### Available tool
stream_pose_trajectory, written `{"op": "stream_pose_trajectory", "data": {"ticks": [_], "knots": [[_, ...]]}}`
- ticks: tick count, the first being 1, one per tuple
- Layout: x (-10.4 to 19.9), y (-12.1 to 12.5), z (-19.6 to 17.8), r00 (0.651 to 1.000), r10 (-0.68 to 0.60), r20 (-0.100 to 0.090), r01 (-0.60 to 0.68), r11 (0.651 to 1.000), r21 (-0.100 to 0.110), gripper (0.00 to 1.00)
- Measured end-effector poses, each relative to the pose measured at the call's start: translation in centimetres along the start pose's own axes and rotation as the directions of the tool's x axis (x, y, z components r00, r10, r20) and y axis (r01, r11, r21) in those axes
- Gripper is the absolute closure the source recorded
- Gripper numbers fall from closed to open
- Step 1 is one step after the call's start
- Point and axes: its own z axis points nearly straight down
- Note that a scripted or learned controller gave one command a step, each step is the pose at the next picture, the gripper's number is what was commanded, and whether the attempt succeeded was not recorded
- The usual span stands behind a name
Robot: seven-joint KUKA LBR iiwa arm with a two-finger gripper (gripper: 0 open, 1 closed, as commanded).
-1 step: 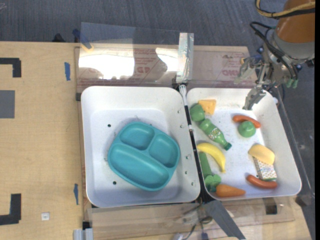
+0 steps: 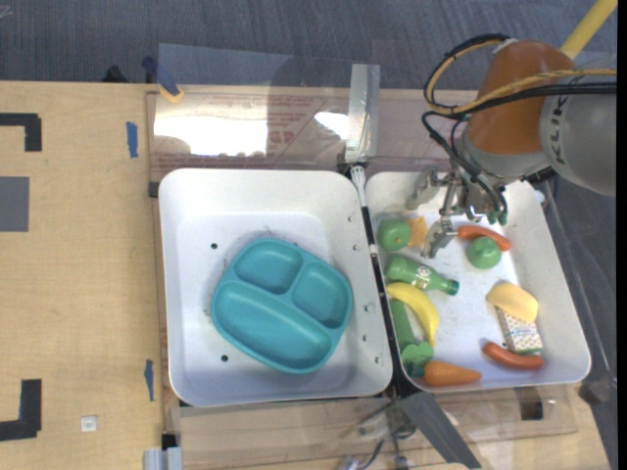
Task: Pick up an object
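Jaws [image 2: 453, 225] of the grey arm [image 2: 549, 125] hang over the upper part of the right bin [image 2: 573, 346], right of centre in the frame; how far they are parted cannot be told, and nothing shows between them. Below lie a green apple [image 2: 395, 234], green bottle [image 2: 423, 277], banana [image 2: 415, 307], carrot [image 2: 451, 371] and red sausage [image 2: 511, 356]. A teal divided plate [image 2: 282, 305] fills the left bin [image 2: 186, 262].

At the upper right of the frame you see the grey arm [image 2: 588, 145] with its orange band [image 2: 524, 96], black and yellow cables [image 2: 460, 67] looping over it, and a metallic gripper [image 2: 446, 228].
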Motion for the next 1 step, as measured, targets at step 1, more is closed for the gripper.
{"op": "stream_pose_trajectory", "data": {"ticks": [1], "knots": [[10.2,1.33,0.88,1.0,0.004,0.005,-0.004,1.0,0.0,0.0]]}}
